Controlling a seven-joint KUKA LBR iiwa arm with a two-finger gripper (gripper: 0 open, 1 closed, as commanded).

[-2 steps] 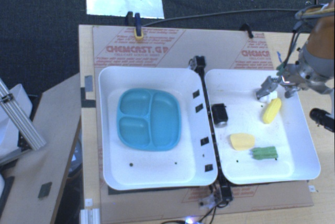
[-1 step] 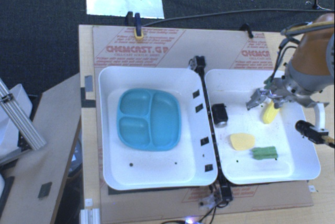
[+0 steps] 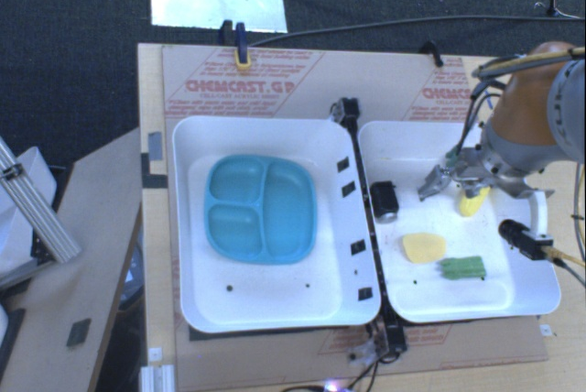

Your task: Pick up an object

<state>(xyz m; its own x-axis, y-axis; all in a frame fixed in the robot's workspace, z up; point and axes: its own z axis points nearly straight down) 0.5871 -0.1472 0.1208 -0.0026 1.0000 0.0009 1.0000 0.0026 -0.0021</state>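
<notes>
gripper low in right bin, beside small yellow piece | finger state: cannot tell | nothing seen lifted | pick not yet done: grasp and raise remain

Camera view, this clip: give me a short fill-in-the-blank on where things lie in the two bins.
1. The blue plate lies in the ____ bin of the view.
2. The green piece lies in the same bin as the black object and the ____ disc.
3. The plate has ____ compartments.
4. The gripper hangs over the ____ bin.

Missing words: left; yellow; three; right
</notes>
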